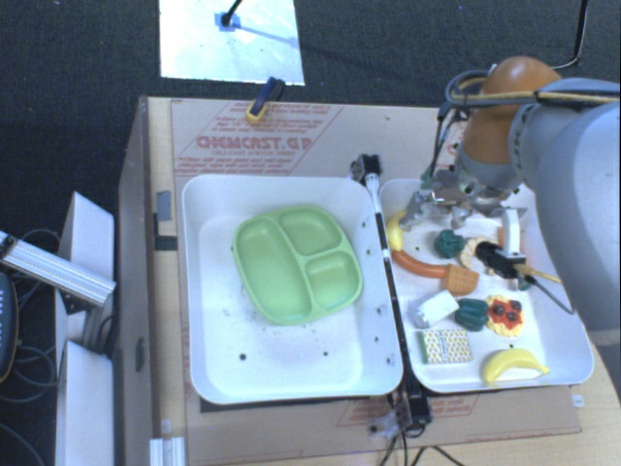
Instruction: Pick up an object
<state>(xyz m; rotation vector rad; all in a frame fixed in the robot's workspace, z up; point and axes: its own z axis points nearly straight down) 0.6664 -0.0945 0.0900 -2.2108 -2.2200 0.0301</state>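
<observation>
My gripper (pixel 434 205) hangs over the back of the right bin (pixel 572 343), low above the toys there. Just below it lie a dark teal toy (pixel 448 244), a yellow piece (pixel 394 231) by the bin's left wall and a long orange sausage (pixel 420 263). Nothing shows held by it. Nearer the front lie a tan waffle piece (pixel 462 280), a white block (pixel 437 308), a green pepper (pixel 472 313), a pizza slice (pixel 505 314), a patterned cracker (pixel 446 346) and a yellow banana (pixel 512 362).
The left bin (pixel 218 357) holds a green divided plate (pixel 296 263). A black rail (pixel 380 250) runs between the two bins. The big grey arm (pixel 572 163) covers the right bin's far right side.
</observation>
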